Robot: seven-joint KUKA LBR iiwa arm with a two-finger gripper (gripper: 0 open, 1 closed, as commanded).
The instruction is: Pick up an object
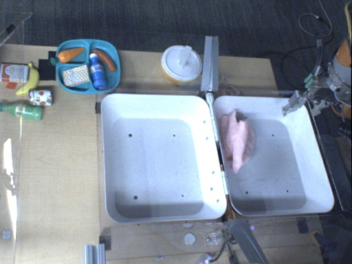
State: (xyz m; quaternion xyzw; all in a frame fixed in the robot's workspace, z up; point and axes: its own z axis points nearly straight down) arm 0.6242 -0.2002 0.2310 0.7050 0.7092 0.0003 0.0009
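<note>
Now hovering over right bin (316,147) far corner; my fingers (292,104) — grip state unclear, cannot tell. Pink cloth (237,140) lying well apart, leftward and nearer camera, long axis running near-to-far.

A grey robot arm (342,73) with an orange band enters from the right edge, near the top. Its wrist points left, and the pincer (292,104) extends leftward and slightly down, ending in a slim grey tip.
</note>
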